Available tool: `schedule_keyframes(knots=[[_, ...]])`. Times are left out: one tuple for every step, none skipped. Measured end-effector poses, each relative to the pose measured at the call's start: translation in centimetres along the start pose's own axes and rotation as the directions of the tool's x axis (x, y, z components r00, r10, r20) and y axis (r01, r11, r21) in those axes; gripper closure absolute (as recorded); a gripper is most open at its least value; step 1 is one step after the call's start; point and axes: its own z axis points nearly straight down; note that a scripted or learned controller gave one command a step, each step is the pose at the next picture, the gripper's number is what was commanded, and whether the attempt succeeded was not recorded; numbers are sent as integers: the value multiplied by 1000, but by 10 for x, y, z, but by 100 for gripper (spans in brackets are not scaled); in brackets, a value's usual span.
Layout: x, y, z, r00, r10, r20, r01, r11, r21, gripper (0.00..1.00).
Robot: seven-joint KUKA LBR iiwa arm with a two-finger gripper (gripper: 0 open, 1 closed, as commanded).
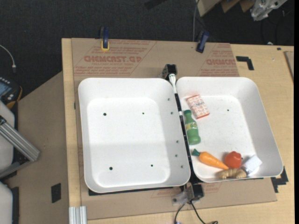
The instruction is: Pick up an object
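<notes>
Right shallow white plastic bin (pixel 261 120) carries everything: a glossy green bottle (pixel 191 127) against its left wall, a patterned red-and-white packet (pixel 198 106), a tapered orange carrot (pixel 211 160), a round red tomato (pixel 233 159), knobbly tan ginger (pixel 232 173). Gripper state: cannot tell.

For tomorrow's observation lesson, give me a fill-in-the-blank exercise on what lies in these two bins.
1. The green bottle lies in the ____ bin.
2. The carrot is coloured ____.
3. The red tomato lies to the ____ of the carrot.
4. The small box lies ____ from the camera than the bottle.

Missing words: right; orange; right; farther
</notes>
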Motion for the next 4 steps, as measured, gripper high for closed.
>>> schedule_keyframes(knots=[[3, 1, -6, 1000, -5, 0, 5, 1000, 3, 100], [4, 1, -17, 1000, -6, 2, 6, 1000, -1, 100], [4, 2, -28, 1000, -6, 4, 7, 1000, -5, 100], [5, 3, -39, 1000, -7, 6, 7, 1000, -9, 100]])
